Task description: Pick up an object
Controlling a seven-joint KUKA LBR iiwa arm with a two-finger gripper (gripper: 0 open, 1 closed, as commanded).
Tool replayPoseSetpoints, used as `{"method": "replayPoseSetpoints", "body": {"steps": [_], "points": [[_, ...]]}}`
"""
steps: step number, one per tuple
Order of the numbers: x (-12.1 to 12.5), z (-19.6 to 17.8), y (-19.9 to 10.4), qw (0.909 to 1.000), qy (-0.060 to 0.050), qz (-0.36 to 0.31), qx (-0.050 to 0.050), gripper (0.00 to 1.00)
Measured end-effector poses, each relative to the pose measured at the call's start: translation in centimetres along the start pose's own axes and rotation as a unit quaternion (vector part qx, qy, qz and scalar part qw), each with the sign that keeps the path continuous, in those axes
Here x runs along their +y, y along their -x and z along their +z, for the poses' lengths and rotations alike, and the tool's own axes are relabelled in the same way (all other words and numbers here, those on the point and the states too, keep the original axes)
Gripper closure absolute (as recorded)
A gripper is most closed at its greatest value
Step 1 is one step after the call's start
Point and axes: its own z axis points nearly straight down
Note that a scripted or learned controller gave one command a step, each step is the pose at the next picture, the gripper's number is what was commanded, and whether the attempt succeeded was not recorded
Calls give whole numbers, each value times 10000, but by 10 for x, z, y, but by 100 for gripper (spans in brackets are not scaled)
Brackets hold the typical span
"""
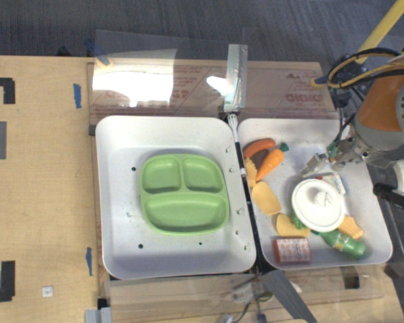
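Dark grey flooring ran behind the surface (34,180), a pale board carrying two white bins side by side. We saw the left bin (114,140) holding a green tray (184,194) with three compartments, smooth moulded plastic and matte. Every loose thing for picking lay in the right bin (380,241): a carrot (269,163) with a green tip, a brown-and-orange piece (258,147) touching it, a rounded yellow wedge (265,198), a white bowl (318,204) (round, glossy, upside down as far as we could judge), a red can (293,249) on its side and a green bottle (343,243) tucked against the bowl.

At the bin's far right corner hung the arm, its gripper (323,161) low near the bowl's upper rim; whether the jaws were apart or together we could not tell, and nothing showed between them.

We judged the bowl too wide and slick for a sound grasp. The carrot or the wedge looked better: narrow, probably soft, standing clear enough of neighbours for the jaws to straddle across the short axis before closing.
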Motion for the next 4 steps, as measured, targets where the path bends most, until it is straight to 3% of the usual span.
{"method": "replayPoseSetpoints", "body": {"steps": [1, 2, 3, 4], "points": [[0, 0, 0, 10000, 0, 0, 0, 0], [48, -10, -33, 9962, -2, 870, -10, 0], [65, 1, -55, 9308, -115, 3653, -11, 0], [67, 0, -78, 8551, -164, 5182, -52, 0]]}}
